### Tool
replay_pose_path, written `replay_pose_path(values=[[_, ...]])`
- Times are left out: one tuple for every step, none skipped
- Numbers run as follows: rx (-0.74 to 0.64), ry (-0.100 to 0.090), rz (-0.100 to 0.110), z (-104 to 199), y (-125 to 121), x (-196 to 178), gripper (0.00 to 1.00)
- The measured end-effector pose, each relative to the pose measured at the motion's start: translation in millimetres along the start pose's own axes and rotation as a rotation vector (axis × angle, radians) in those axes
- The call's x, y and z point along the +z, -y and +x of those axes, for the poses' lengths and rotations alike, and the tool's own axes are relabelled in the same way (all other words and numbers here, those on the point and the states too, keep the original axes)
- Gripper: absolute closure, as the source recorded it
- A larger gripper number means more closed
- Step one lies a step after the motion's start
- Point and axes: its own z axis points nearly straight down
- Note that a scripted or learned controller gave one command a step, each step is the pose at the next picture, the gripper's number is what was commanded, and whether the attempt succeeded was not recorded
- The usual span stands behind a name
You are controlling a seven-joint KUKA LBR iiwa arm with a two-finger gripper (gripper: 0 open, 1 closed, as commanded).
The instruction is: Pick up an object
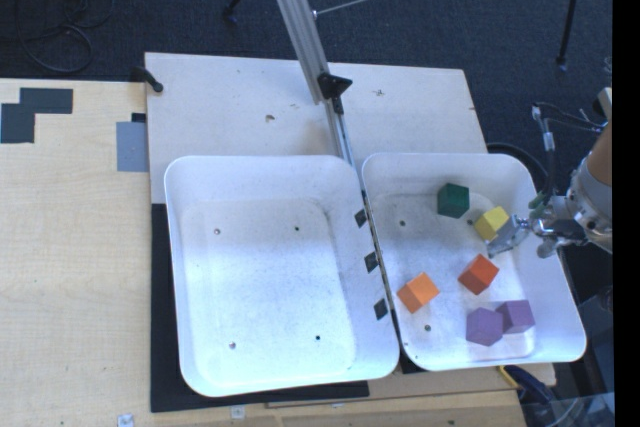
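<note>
Desk point(60, 245): two white bins side by side. Right bin point(437, 355) holds green cube point(453, 200) far, yellow cube point(492, 221), red cube point(479, 274), orange cube point(419, 291), two purple blocks point(498, 321) near right rim. Jaws point(508, 237) over right edge, just beside yellow cube; opening cannot be told, nothing seen held. Left bin point(200, 177): broad open floor.

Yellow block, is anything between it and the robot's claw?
Nothing visible is. The gripper sits right beside the yellow block in the right bin, on its right side. The red block lies just below them, and the green block is up to the left.
</note>
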Motion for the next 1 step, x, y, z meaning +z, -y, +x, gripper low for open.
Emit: replay_pose_path(values=[[-0.009, 0.001, 0.000, 13.6, -50.2, 116.9, 0.00]])
